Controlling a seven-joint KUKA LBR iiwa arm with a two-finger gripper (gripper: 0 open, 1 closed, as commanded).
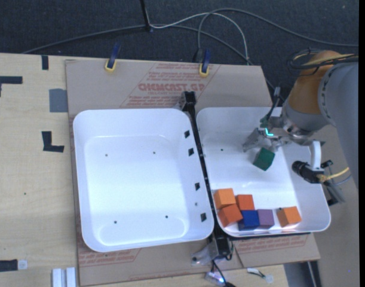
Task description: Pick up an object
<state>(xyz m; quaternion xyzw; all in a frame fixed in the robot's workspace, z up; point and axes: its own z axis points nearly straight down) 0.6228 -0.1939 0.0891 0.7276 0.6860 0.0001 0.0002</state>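
Reaching in from 3 o'clock, with the gripper [266,139] hanging over the upper middle of the right bin [227,160]. Showing the jaws spread into a shallow V rather than pressed together, and pinching nothing that can be made out. Sitting just off the gripper at 6 o'clock, the green block [264,159], tilted on a corner; looking loose rather than gripped, though too small to say whether a jaw is touching it.

Lying alone there, well apart from the rest, and so probably being singled out as the easiest target: open room on all sides for the jaws to straddle it.

Crowding the 6 o'clock wall of the same bin, a row of other pieces: orange blocks [224,197] touching at the 9 o'clock end, a blue block [249,220] and a purple block [265,217] side by side, one more orange cube [288,216] at the 3 o'clock end. Being packed this tight, likely leaving little gap for a jaw.

Resting at 9 o'clock of the divider, the left bin [80,130]. Both bins sitting on a cardboard sheet [164,87] clipped by yellow clamps [112,63] at 12 o'clock, presumably keeping it from sliding on the tabletop [27,160].

Judging the pick as not yet secured: needing the jaws squared over the tilted block before closing, or risking it squirting out.
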